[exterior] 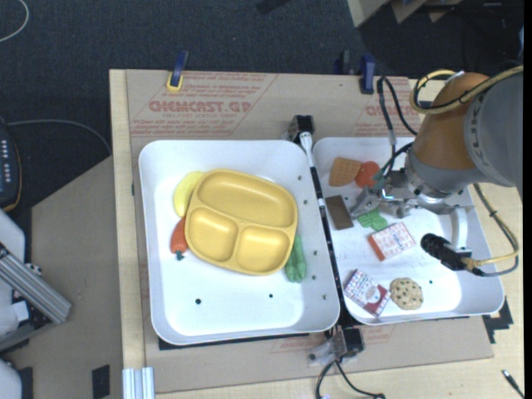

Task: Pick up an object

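Gripper [371, 199] is low in the right white plastic bin [482, 293], fingers spread and gripping nothing, directly above a small green flat piece [373, 220], beside a brown rectangular block [338, 212].

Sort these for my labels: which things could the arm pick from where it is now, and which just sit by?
In play:
gripper
green piece
brown block
red-white packet

Lying about:
yellow tray
cookie
carrot
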Controlling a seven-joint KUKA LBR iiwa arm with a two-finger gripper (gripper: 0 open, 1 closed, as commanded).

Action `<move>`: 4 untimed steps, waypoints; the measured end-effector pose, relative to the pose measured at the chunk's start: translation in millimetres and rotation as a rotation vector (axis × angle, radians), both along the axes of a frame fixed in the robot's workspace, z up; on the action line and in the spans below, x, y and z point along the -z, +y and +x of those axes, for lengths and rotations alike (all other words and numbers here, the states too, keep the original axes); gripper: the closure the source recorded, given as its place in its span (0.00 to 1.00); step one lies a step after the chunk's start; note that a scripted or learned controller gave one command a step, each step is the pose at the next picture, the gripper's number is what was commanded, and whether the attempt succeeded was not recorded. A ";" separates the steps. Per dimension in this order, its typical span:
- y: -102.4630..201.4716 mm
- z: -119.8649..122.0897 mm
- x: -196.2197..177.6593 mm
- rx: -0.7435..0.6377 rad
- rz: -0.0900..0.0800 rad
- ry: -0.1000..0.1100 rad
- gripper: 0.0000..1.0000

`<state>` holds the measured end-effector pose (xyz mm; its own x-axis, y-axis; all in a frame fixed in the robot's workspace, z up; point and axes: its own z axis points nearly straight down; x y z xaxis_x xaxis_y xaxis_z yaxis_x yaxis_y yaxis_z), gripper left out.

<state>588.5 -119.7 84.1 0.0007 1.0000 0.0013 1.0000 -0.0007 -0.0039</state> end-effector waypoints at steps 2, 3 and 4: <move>-3.6 3.0 -75.1 -0.001 -0.004 -0.011 1.00; -6.1 3.0 -139.1 -0.002 -0.004 -0.012 1.00; -6.0 3.7 -141.1 -0.002 -0.002 -0.007 1.00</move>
<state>592.2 -125.7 225.2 -0.0008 1.0000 -0.0011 1.0000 0.0008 0.0032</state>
